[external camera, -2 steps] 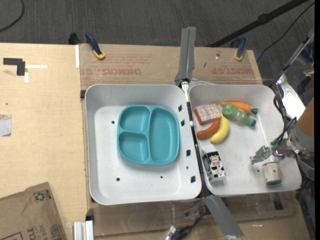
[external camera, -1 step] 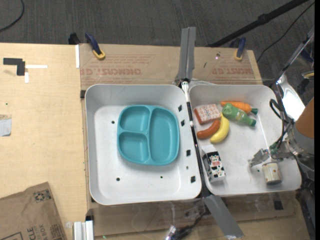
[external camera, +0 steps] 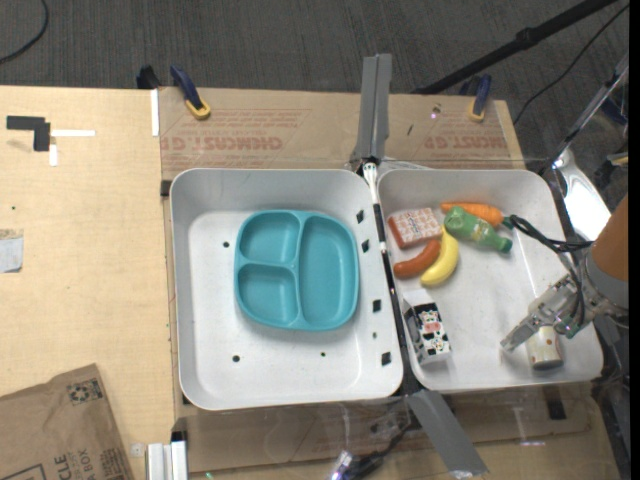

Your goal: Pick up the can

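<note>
One red-and-white can (external camera: 413,226) is seen lying in right bin (external camera: 490,298), far-left part, axis roughly left-right. Gripper (external camera: 524,336) is held at near-right corner, can well apart, leftward and farther. Grip state cannot be told.

A teal three-compartment plate (external camera: 298,270) lies in the middle of the left bin (external camera: 200,378). In the right bin (external camera: 490,373), a red-and-white packet (external camera: 413,227), a carrot (external camera: 474,211), a green bottle (external camera: 477,230), a banana (external camera: 443,260) and a reddish sausage (external camera: 414,263) cluster near the far left corner, the banana touching the sausage. A black-and-white cow-patterned carton (external camera: 428,332) lies apart, against the bin's left wall. Printed cardboard (external camera: 270,138) lies behind both bins.
</note>
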Action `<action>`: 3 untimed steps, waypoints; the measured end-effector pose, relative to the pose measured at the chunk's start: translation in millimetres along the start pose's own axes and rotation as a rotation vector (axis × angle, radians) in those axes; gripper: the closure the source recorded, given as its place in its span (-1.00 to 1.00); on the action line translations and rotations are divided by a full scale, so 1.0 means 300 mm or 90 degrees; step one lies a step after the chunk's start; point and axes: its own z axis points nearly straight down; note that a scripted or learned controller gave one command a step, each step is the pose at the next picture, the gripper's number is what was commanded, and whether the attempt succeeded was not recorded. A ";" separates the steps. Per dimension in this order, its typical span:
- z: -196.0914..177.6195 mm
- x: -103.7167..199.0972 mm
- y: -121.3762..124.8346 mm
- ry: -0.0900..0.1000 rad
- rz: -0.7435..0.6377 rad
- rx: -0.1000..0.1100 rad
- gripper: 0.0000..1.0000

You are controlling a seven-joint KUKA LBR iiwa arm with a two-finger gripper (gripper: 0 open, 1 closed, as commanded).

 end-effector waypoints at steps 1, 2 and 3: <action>0.000 -0.001 -0.001 0.000 0.004 0.000 -1.00; 0.000 -0.001 -0.001 -0.001 0.004 -0.001 -1.00; 0.000 -0.001 -0.001 -0.001 0.009 -0.001 -1.00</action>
